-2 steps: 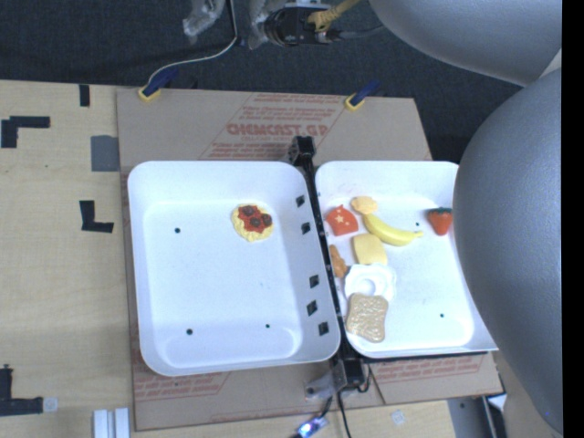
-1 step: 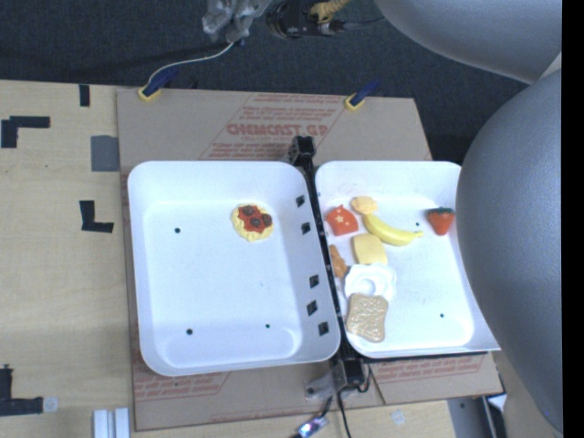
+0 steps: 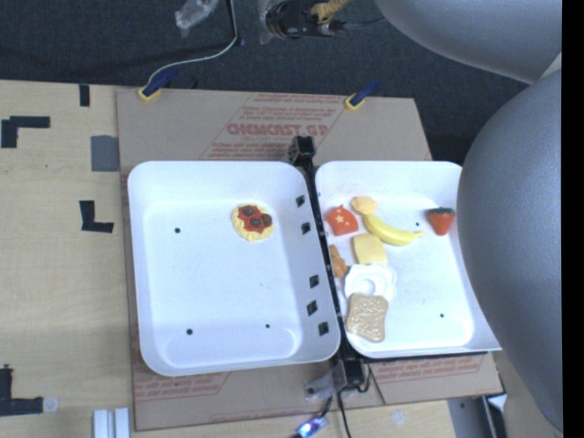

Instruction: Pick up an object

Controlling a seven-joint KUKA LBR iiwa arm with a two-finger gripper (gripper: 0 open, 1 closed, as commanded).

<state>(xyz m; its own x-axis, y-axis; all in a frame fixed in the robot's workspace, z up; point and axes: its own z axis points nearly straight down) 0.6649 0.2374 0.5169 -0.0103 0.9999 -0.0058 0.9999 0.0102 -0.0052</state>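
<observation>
Right of centre, right bin point(image 3: 453, 331): banana point(image 3: 390, 230), strawberry point(image 3: 440, 220), red slice point(image 3: 341, 220), yellow cheese block point(image 3: 370, 249), fried egg point(image 3: 370, 282), bread slice point(image 3: 367, 317), small orange piece point(image 3: 338, 262). Left bin point(image 3: 164, 272): one small pizza point(image 3: 254, 221), upper middle. Grey arm point(image 3: 520, 199) along frame's right edge; gripper state cannot be told.

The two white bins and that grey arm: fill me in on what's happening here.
A grey robot arm reaches in from the right, its bulk looming over the right bin's far edge. Nothing is visibly being handled. That bin holds toy food: a banana, a strawberry, a red piece, a yellow cheese block, a fried egg and a bread slice. The left bin holds one small pizza. All the items lie in the bins.
</observation>
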